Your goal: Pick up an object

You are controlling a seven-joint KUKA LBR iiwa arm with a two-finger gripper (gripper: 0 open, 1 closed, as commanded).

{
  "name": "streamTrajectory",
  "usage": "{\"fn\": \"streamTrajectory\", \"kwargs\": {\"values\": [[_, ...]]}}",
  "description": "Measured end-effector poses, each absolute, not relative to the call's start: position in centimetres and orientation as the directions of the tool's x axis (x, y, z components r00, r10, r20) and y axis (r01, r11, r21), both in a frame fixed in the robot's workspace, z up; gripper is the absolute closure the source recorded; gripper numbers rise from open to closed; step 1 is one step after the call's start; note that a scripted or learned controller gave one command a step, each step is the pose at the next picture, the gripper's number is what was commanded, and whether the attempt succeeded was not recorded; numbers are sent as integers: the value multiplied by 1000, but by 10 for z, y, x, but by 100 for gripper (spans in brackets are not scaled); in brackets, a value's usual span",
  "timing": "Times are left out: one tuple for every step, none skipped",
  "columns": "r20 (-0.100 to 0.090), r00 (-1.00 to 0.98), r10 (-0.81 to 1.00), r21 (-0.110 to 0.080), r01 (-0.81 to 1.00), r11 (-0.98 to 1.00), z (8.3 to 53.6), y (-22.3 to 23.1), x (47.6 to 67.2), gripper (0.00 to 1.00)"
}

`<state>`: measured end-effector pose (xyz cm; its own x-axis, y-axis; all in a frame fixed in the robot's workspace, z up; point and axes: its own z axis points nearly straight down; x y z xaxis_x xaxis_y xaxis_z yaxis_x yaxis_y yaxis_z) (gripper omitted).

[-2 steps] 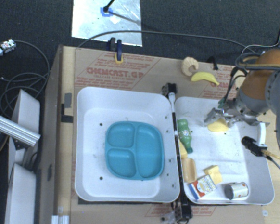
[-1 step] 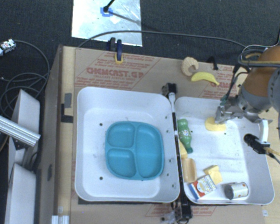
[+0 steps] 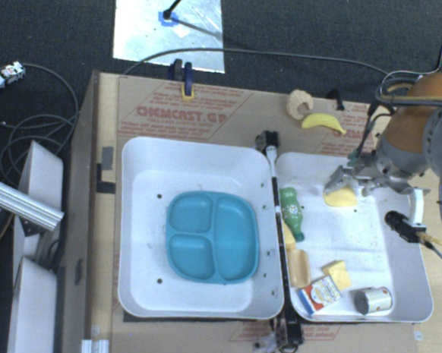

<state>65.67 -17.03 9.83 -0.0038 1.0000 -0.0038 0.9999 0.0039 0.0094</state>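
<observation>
My gripper (image 3: 349,183) hangs over the far part of the right bin (image 3: 418,290), its fingers spread open. Just below its tips a pale yellow lump (image 3: 341,197) lies on the bin floor, not lifted and not clasped. Along the bin's left wall lies a green bottle (image 3: 290,212), with a tan piece (image 3: 299,267) below it. Near the front sit a yellow block (image 3: 338,274), a red and white carton (image 3: 321,292) and a silver can (image 3: 373,300).
The left bin (image 3: 149,166) holds a blue divided plate (image 3: 212,236). A banana (image 3: 323,123) and a beige object (image 3: 300,103) lie on the cardboard behind the bins. A black part (image 3: 401,224) juts in over the right bin's right side.
</observation>
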Motion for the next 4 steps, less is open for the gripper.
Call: {"fn": "streamTrajectory", "kwargs": {"values": [[-2,-2,1000,6,1000,2,87,-200,655,0],[-2,-1,1000,4,1000,1,138,-200,622,0],[0,-4,1000,1,1000,4,93,-157,640,0],[-2,-2,1000,4,1000,2,121,-186,643,0]]}}
